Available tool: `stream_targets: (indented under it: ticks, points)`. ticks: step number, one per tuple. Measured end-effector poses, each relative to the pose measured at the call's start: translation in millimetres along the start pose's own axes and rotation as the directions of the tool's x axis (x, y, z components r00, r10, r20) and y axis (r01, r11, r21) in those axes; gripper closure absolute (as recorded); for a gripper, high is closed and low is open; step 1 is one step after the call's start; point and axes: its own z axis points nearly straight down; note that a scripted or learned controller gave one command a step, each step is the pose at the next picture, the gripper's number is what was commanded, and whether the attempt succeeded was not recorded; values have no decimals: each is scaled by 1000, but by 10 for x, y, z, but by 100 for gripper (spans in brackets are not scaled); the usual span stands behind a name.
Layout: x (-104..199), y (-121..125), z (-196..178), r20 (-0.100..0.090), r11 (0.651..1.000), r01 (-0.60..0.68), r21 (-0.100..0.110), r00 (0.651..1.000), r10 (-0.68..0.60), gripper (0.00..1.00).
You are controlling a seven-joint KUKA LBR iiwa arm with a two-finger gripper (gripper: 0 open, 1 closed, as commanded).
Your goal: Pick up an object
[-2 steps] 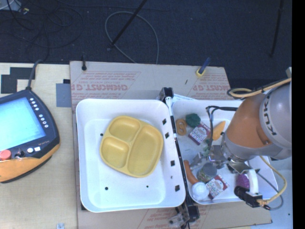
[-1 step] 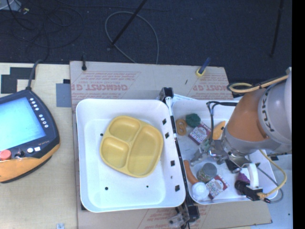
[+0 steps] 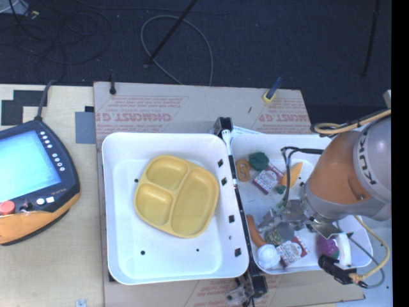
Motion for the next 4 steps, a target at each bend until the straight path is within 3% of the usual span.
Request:
stream_targets:
  ticks: [1, 2, 3, 4]
  points:
    - [178, -63, -18, 14, 1000, -7, -9, 1000, 7, 0]
    - [207, -66, -81, 4, 1000, -7, 1, 1000, 7, 100]
    - [984, 746, -978, 1, 1000, 4, 6, 1000, -4, 100]
    - [854, 832, -1164, 3, 1000, 4, 8, 1000, -4, 100]
